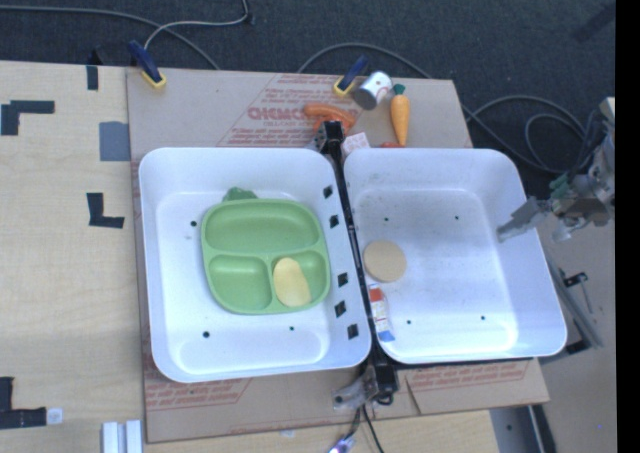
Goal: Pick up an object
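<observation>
The right white bin [500, 173] holds a flat tan round disc [384, 262] near its left wall. Just below the disc, a small red and white item [377, 307] lies against that same wall. In the left white bin [160, 181] rests a green divided plate [262, 231]. A yellow oval piece [291, 282] lies in the plate's lower right compartment. My gripper [545, 213] hangs at the right rim of the right bin, well to the right of the disc, with nothing seen in it.
Behind the bins on the cardboard lie a toy carrot [400, 117], a small white cylinder [375, 90], an orange piece [329, 113] and two blue-yellow clamps [147, 64] [351, 77]. Cables run across the dark floor at the back and right.
</observation>
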Controlling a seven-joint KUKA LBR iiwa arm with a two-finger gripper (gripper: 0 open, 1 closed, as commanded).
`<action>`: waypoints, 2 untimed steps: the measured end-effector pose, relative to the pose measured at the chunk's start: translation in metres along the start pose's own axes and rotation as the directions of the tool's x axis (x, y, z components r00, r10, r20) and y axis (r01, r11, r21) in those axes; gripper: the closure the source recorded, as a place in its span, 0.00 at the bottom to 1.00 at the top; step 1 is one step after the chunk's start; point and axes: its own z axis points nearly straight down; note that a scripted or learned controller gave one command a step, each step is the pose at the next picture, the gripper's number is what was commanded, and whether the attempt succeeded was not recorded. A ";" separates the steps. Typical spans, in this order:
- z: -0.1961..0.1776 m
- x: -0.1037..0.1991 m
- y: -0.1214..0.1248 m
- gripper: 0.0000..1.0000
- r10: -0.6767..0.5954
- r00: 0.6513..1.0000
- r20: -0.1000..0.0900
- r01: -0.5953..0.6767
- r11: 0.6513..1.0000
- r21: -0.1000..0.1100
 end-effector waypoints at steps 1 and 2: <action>0.114 0.060 -0.004 0.00 -0.001 1.000 -0.001 0.001 1.000 0.002; 0.164 0.124 0.081 0.00 -0.001 1.000 -0.001 0.001 1.000 0.001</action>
